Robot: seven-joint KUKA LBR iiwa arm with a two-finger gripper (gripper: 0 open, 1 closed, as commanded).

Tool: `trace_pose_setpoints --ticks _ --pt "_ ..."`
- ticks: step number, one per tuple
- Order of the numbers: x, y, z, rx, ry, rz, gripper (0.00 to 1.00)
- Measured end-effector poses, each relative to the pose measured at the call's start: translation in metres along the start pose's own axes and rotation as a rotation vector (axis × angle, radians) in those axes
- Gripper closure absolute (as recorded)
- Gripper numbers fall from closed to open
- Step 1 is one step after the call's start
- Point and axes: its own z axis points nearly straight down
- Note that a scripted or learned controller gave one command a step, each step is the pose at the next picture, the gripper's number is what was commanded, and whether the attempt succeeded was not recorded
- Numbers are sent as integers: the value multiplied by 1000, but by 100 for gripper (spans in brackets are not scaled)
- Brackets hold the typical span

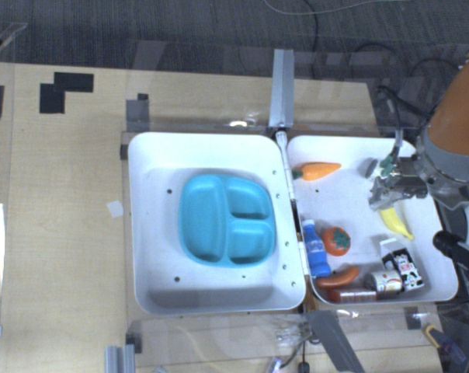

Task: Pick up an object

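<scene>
Camera view: the tool (383, 191) hangs low over the right bin (449, 284), near its upper right side, just above the yellow banana (396, 223). Whether its jaws are wide or narrow I cannot tell; nothing visibly sits between them. Every candidate lies in that bin: the carrot (318, 171) near the top wall, the tomato (337, 241) and blue bottle (314, 249) toward the divider, a sausage (337, 277) and can (385, 284) along the bottom. The left bin (141, 231) carries a blue divided plate (227, 217). The grasp looks not yet made; closing and lifting remain.
</scene>
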Motion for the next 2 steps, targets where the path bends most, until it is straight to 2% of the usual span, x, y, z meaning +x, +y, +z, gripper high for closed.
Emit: trace_pose_setpoints --ticks 1,2 --pt "39 0 70 5 0 206 100" --pt "9 31 -59 1 -1 164 100"
